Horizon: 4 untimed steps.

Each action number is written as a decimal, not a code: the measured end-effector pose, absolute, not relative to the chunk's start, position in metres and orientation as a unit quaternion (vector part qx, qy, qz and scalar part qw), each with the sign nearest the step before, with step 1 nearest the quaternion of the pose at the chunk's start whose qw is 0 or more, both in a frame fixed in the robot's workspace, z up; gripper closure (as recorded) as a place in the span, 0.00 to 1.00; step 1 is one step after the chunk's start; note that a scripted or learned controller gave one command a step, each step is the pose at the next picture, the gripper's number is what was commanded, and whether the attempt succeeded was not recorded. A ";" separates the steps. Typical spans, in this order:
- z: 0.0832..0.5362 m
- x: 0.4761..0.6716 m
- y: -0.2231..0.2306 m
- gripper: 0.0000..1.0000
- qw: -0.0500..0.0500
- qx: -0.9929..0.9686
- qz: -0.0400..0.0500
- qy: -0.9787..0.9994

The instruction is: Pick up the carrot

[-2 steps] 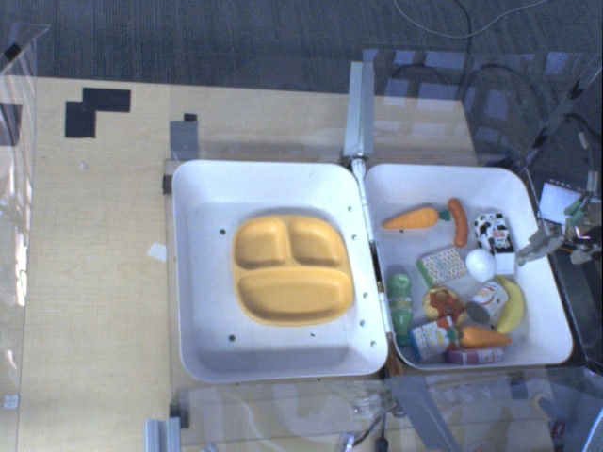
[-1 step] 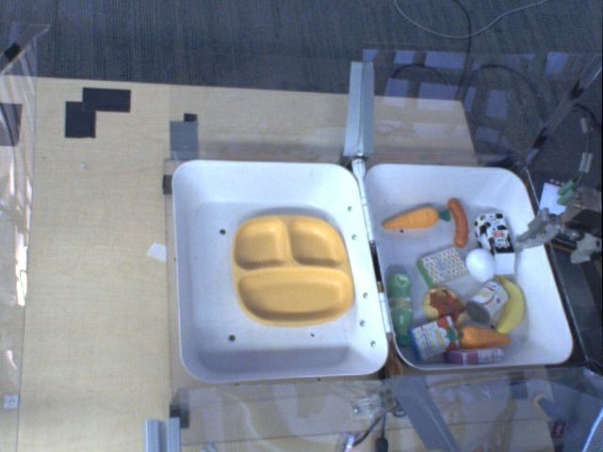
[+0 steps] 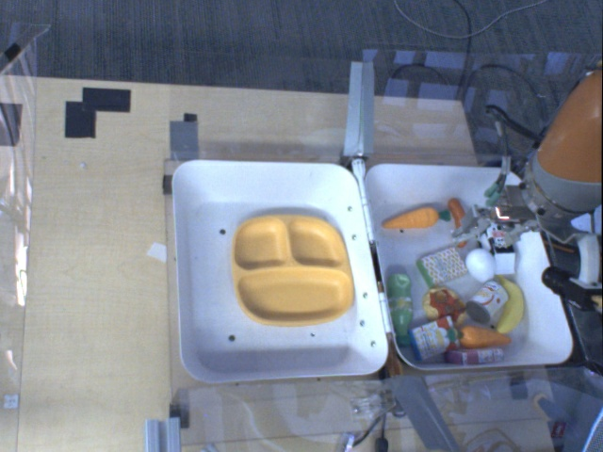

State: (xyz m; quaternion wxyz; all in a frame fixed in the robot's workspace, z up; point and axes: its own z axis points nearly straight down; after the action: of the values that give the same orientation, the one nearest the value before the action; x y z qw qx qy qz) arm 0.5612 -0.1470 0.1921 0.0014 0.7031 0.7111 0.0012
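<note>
Arm over the right-hand shallow white bin (image 3: 556,342), with the orange plastic carrot with a green tip (image 3: 413,218) lying free inside it.

The carrot rests on the right bin's floor near its upper left corner, pointing left. The grey two-finger gripper (image 3: 497,217) hangs just right of the carrot, apart from it; whether it is spread or pressed together cannot be told. Left of that bin, a second white bin (image 3: 188,281) holds a yellow three-compartment plate (image 3: 292,268).

carrot (image 3: 412,218) open leftward, gripper (image 3: 492,217) crowding right (clutter below)
</note>
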 end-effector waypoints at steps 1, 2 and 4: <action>0.091 0.611 -0.096 0.00 0.003 0.661 0.002 0.750; 0.086 0.670 -0.122 0.00 0.000 0.645 0.000 0.764; 0.093 0.665 -0.135 1.00 -0.009 0.721 -0.007 0.693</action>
State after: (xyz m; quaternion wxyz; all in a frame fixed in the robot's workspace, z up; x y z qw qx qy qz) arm 0.6651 -0.1352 0.0930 -0.0094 0.7212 0.6926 -0.0073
